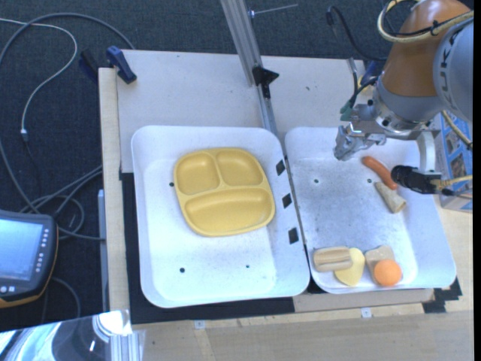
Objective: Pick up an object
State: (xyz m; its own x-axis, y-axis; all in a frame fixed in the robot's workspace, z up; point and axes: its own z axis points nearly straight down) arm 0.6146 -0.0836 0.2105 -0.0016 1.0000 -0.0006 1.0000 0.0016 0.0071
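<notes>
My gripper (347,146) hangs over the far left part of the right bin (338,201), just left of an orange carrot (379,171) that lies with its tip toward me. A tan wooden piece (391,198) rests right below the carrot. At the bin's near edge sit a bread roll (333,259), a pale yellow wedge (350,270), a tan block (379,253) and an orange ball (388,273). Nothing shows between my fingers.
The left bin (158,224) holds a yellow divided plate (223,190). A metal post (244,28) slants up behind the bins, with black clips along the divide. A black part (413,179) of the arm reaches over the right bin's right side.
</notes>
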